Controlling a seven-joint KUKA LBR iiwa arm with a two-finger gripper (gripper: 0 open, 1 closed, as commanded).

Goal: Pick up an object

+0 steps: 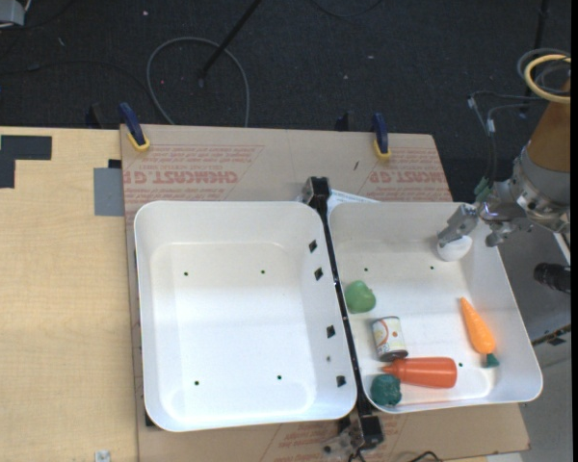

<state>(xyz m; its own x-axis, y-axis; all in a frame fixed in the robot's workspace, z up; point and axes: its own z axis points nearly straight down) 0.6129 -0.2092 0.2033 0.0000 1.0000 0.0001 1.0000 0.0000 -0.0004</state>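
We see the gripper poised over the far right corner of the right bin, just beside a small white object; we cannot tell its state. We judge the approach is under way, nothing grasped yet. Next, it needs to descend squarely onto that white object.
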